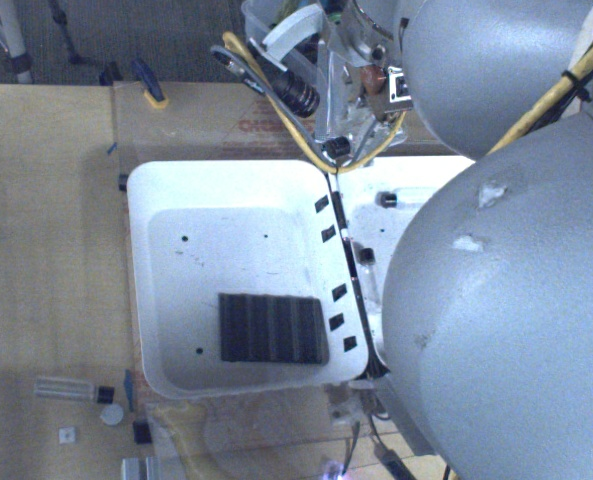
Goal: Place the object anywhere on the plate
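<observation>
Nearest, on the front of the tan bench (46, 268), lie a small clear tube (64, 388) and a few little bits. To the right, the big grey arm (496, 348) covers most of the right bin (416, 193). The left bin (141, 268) is white, and a dark ribbed block (273, 328) lies flat on its floor, close to the near wall. It is the one thing in that bin. Small black marks (334, 293) run along the wall between the two bins. Farther back, the gripper (334, 150) hangs over the far end of that wall, well apart from the block. I cannot tell if it is spread or pressed together. A yellow cable (266, 78) loops beside it. Behind sit a clear box (276, 3) and a blue clamp (152, 84).
</observation>
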Tool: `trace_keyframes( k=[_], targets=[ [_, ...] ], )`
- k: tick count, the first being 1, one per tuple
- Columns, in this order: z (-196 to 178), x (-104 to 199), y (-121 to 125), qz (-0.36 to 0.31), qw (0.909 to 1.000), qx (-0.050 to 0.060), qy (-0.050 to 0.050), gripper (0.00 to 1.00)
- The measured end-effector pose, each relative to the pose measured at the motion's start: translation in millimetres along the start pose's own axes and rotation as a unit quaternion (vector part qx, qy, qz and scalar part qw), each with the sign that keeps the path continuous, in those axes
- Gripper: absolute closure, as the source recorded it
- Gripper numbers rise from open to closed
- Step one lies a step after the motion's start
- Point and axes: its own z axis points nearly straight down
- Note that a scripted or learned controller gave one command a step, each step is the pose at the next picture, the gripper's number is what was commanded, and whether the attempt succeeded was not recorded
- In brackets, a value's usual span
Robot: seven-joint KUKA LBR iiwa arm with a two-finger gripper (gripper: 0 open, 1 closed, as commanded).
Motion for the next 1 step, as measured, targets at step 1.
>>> trace_keyframes(
  k=[1],
  targets=[
    [82.3,25.6,-3.8,0.000,1.0000,0.000,-0.002,1.00]
  ],
)
